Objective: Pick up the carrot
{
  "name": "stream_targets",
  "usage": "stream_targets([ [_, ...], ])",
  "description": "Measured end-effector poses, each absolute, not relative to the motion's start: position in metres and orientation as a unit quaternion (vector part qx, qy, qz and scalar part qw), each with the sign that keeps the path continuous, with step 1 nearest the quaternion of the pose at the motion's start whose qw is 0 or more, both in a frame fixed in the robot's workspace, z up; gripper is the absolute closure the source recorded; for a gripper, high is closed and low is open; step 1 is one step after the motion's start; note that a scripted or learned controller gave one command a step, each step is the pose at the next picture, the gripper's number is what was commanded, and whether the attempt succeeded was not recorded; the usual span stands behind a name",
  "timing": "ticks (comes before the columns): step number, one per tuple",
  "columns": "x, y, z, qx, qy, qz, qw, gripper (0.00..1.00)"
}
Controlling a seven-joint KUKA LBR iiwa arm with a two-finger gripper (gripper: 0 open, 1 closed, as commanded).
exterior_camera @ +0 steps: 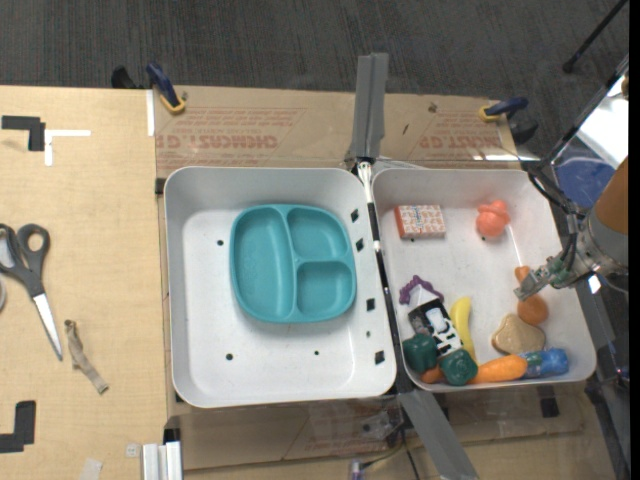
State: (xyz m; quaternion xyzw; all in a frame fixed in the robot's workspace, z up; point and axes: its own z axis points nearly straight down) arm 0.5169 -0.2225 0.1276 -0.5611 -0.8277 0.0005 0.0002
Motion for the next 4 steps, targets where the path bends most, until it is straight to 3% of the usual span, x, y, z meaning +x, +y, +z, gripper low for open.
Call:
stream_targets([
  [1,0.555,-0.222,0.092,-0.709,-0.705,0.0008,0.0,1.0],
  [2,0.533,-0.147,0.14,-0.667,-0.745,0.0007,0.001,1.0],
  [3,0.506,-0.22,0.092,-0.566,-0.824,-0.0013,0.0,1.0],
  [4,0.517,-0.14,0.101,-0.676,-0.736,0.0002,0.001,1.0],
])
